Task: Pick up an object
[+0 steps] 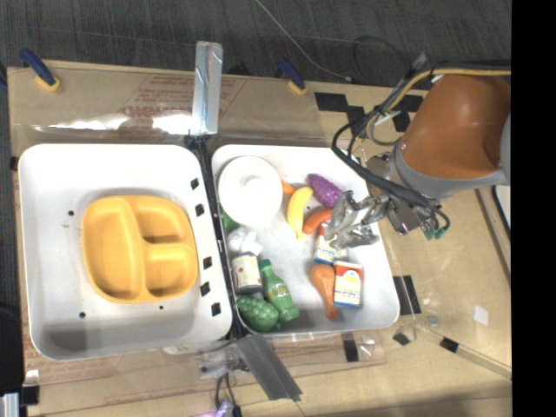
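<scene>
My gripper (pixel 340 222) reaches down into the right bin (pixel 382 272) from the right, under the orange band of the arm. It hangs over a small blue and white carton (pixel 326 251) and an orange-red toy vegetable (pixel 313 221), and it hides part of both. Close by to the left lie a yellow banana (pixel 298 208) and a purple eggplant (pixel 325 189). Below the gripper lie an orange juice carton (pixel 348 285) and an orange drumstick-shaped piece (pixel 323 288). I see no object lifted off the bin floor.
The right bin also holds a white bowl (pixel 250 189), a small can (pixel 247 273), a green bottle (pixel 277 290) and a bumpy green vegetable (pixel 258 313). A yellow divided tray (pixel 139 246) sits in the left bin (pixel 43 233). Black cables (pixel 365 129) loop off the arm.
</scene>
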Available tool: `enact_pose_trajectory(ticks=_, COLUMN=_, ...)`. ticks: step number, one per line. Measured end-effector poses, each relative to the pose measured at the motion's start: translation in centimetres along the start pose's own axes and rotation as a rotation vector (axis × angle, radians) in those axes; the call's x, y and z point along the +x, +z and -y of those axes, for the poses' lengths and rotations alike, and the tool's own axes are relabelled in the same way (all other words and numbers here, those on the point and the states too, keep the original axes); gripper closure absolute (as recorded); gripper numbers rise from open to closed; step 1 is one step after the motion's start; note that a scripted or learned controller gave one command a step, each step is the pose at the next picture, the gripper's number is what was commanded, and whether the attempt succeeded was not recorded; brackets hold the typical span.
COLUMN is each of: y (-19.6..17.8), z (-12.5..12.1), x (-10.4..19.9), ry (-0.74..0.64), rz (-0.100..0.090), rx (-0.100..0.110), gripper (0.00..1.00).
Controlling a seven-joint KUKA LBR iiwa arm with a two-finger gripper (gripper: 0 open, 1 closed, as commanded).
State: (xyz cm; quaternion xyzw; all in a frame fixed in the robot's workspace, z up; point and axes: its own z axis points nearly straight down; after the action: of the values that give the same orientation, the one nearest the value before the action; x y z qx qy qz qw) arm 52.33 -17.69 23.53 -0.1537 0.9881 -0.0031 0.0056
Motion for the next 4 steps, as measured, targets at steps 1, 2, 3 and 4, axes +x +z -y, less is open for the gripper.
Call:
enact_pose_trajectory(ticks=1, y=0.4, z=-0.1, x=0.1, ry=0.001, rz=-0.006, rx=-0.005, gripper=0.00)
enact_pose_trajectory(ticks=2, y=14.4, z=-0.2, x=-3.0, ry=-0.012, rz=-0.008, rx=-0.008, gripper=0.00)
enact_pose_trajectory(ticks=3, y=14.4, z=3.0, x=1.5, ry=-0.085, rz=-0.011, rx=-0.010, gripper=0.00)
enact_pose_trajectory(ticks=4, y=14.3, z=4.3, x=-2.8, ry=-0.101, rz=-0.007, rx=-0.007, gripper=0.00)
